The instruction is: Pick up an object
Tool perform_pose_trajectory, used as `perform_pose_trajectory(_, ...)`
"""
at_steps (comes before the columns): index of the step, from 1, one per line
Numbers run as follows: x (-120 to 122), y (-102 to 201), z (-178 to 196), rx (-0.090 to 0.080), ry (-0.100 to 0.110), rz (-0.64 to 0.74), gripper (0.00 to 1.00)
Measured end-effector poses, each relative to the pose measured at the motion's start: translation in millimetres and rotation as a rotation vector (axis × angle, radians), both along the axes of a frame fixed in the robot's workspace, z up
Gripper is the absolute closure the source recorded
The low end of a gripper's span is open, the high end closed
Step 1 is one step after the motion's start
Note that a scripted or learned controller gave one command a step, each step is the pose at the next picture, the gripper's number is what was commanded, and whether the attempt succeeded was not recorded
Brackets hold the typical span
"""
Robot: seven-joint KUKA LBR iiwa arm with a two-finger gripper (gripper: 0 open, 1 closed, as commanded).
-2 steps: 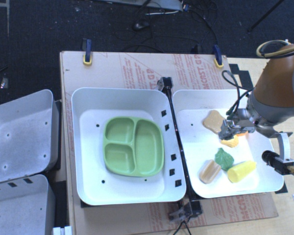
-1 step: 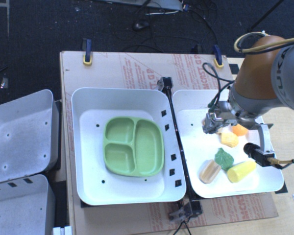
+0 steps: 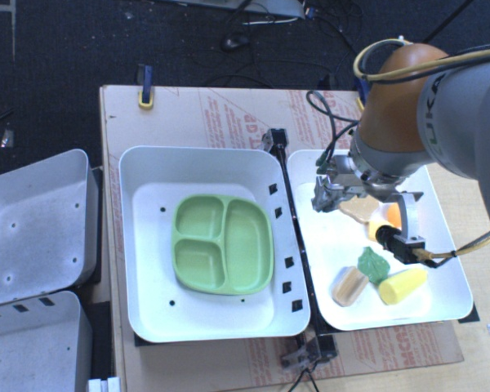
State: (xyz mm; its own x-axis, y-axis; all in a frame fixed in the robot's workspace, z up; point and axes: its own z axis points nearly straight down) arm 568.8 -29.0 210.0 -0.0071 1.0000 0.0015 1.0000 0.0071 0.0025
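Tan piece (image 3: 361, 210) lies just beside gripper (image 3: 331, 196), rt bin (image 3: 327, 300).

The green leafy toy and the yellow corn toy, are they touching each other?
Touching. In the camera view the green leafy toy overlaps the left end of the yellow corn toy in the right white bin, with no white floor showing between them.

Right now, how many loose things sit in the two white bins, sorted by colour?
Green: 2, the divided tray and a small leafy piece
Yellow: 1
Tan: 2
Orange: 1, partly hidden by the arm
Total: 6
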Motion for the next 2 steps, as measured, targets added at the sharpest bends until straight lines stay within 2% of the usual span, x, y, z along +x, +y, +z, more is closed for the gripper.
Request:
perform_pose_trajectory(1, 14, 59, 13, 0.001, 0.0, 0.001, 1.0)
perform_pose_trajectory(2, 18, 106, 23, 0.001, 0.001, 0.0, 1.0)
